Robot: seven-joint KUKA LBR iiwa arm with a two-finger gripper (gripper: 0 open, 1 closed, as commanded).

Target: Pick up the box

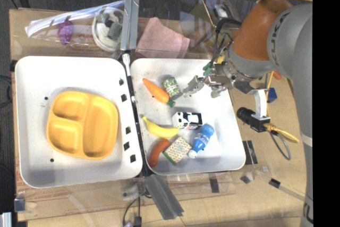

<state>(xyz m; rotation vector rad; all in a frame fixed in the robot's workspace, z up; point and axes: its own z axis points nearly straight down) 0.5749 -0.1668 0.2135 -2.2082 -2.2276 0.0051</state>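
Two shallow white bins sit side by side on the bench: the left bin (32,167) carries a yellow plastic divided plate (82,124), and the right bin (226,159) carries all the small clutter. The small flat box with a green and patterned face (178,150) lies near the front edge of that right bin, tilted on a diagonal. It is hemmed in closely: a red-brown sausage-shaped toy (156,152) touches its left side, a blue plastic bottle with a white cap (201,139) lies just against its right corner, and a yellow banana (159,127) curves just behind it. A black-and-white cow-patterned toy (188,119) sits a little further back, between the banana and the bottle. Toward the rear of the bin lie an orange carrot (156,90) and a small green can (171,85), nearly touching each other. The metal two-finger gripper (204,84) hangs over the rear right part of this bin, just right of the green can and well apart from the box; I cannot tell how it is set. Behind the bins lie a pink folded cloth (161,40) and a clear plastic bag (79,21).
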